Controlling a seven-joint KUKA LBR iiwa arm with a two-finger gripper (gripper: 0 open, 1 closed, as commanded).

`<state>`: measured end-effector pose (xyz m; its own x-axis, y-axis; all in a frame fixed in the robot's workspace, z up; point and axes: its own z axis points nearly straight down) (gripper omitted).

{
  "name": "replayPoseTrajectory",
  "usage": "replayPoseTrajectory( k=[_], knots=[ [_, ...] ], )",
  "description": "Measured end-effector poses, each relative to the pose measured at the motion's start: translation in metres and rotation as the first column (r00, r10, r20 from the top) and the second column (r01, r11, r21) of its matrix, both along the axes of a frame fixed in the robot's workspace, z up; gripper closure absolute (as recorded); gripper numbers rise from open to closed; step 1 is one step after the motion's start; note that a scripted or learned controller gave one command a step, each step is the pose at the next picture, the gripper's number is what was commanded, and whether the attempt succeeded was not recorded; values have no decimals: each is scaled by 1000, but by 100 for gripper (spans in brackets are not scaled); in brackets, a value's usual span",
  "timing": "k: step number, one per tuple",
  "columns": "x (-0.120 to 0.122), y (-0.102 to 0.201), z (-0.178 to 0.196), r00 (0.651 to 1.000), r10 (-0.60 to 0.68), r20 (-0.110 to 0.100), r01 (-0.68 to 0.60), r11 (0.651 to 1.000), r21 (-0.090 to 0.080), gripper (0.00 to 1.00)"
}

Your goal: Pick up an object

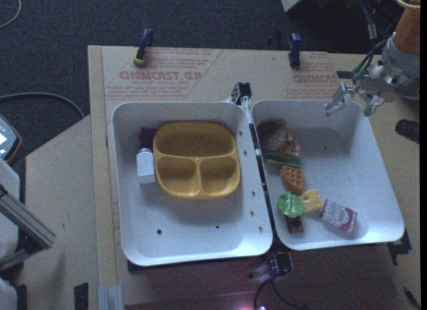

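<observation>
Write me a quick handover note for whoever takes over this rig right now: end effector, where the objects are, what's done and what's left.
End effector: fingers spread open, holding nothing, above the far right corner of the right bin.
Right bin, along its left side: brown item, green pod, waffle, green leaf, cheese wedge, red and white packet.
Left bin: yellow divided plate, small white bottle beside it.
Done: nothing picked.
Left: descend on one object, close, lift.
</observation>
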<state>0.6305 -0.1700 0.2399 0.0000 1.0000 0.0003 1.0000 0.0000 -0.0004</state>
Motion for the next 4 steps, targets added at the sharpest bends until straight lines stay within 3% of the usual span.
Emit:
replayPoseTrajectory(
  k=[3, 4],
  knots=[
    [-3, 17, -151, 1000, 0, 1, 0, 1000, 1, 0],
    [0, 17, -135, 1000, 1, 12, -1, 1000, -1, 100]
  ],
)
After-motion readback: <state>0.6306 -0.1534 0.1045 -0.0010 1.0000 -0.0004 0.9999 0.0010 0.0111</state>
